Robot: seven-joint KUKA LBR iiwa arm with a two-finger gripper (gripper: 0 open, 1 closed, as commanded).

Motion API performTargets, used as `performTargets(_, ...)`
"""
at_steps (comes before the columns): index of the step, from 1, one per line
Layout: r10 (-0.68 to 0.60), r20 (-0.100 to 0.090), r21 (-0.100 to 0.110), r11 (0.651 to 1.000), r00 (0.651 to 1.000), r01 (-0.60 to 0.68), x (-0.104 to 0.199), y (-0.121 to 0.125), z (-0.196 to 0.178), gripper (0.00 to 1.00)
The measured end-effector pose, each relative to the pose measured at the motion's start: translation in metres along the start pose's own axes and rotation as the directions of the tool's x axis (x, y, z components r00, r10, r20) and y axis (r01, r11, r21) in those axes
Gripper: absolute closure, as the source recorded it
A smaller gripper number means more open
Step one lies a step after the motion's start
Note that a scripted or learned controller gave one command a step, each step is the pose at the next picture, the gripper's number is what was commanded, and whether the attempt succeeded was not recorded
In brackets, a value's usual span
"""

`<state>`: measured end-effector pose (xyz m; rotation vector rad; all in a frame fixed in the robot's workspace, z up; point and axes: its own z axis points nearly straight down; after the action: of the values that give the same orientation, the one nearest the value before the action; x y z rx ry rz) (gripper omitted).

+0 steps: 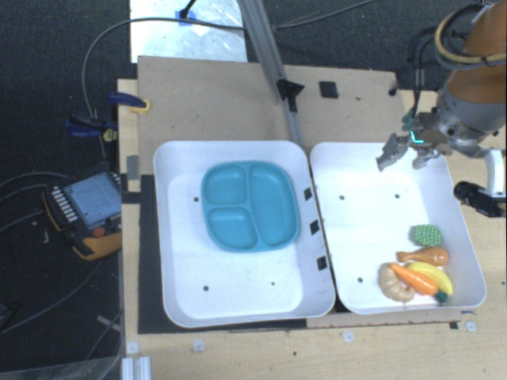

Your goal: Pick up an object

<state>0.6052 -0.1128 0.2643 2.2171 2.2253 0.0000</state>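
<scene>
Your targets are the small toy foods clustered in the near right corner of the right bin (348,212): a carrot (415,278), a banana (433,275), a drumstick (425,255), a green piece (426,234) and a tan piece (394,285). They look light, hard and smooth, so expect them to slip or roll; take the carrot across its middle, or the drumstick by its thick end. The gripper (405,152) hangs above the bin's far edge, well apart from the pile, with its fingers spread and nothing between them.

Plate (251,207) in left bin (178,291), toys (418,271) in right bin (356,212)
</scene>
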Motion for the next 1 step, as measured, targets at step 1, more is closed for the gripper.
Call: performTargets(1,0.000,0.000,-0.002,1.000,1.000,0.000,0.0000,0.0004,-0.0007,0.00)
